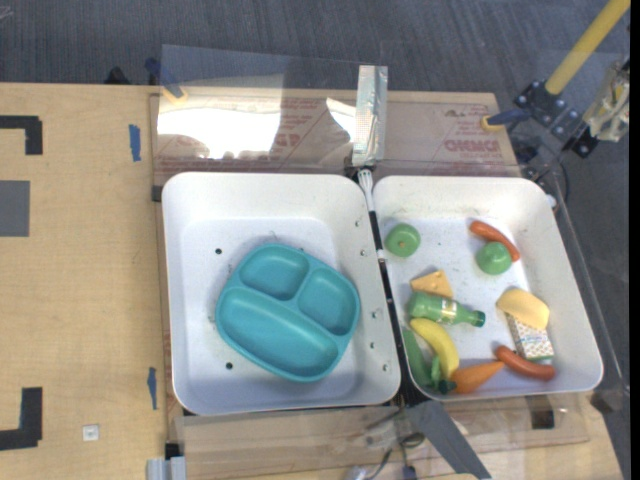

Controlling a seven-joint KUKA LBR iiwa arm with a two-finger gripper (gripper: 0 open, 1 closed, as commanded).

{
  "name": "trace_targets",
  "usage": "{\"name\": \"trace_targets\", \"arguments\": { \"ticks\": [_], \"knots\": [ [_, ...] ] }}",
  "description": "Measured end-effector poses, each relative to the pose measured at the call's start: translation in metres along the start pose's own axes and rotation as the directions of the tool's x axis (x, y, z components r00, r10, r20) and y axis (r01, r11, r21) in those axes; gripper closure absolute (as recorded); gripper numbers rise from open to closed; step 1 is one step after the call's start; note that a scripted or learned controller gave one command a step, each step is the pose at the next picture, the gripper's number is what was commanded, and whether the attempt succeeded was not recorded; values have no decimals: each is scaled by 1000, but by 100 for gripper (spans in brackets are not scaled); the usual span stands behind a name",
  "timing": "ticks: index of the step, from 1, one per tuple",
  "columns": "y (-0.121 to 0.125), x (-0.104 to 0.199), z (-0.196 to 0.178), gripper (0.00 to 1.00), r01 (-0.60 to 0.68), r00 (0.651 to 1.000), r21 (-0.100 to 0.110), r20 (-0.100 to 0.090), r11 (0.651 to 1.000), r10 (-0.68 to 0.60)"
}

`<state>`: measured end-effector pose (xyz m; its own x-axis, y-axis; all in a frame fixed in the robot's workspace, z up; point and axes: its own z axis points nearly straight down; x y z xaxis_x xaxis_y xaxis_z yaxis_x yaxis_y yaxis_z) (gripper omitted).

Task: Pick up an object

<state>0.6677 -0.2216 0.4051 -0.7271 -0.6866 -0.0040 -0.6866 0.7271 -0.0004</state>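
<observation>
Teal divided plate in left bin, toy foods (banana, green bottle) in right bin, claw state cannot be told.

Right bin's upper middle lies open; toys crowd its lower half, banana among them.

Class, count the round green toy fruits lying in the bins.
2: one round green toy fruit near the right bin's left wall, another beside the red sausage. None seem hidden.
</observation>
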Motion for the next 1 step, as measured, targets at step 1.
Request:
{"name": "trace_targets", "arguments": {
  "ticks": [1],
  "knots": [
    [11, 12, 5, 100, 400, 917, 1, 0, 917, -400]
  ]
}}
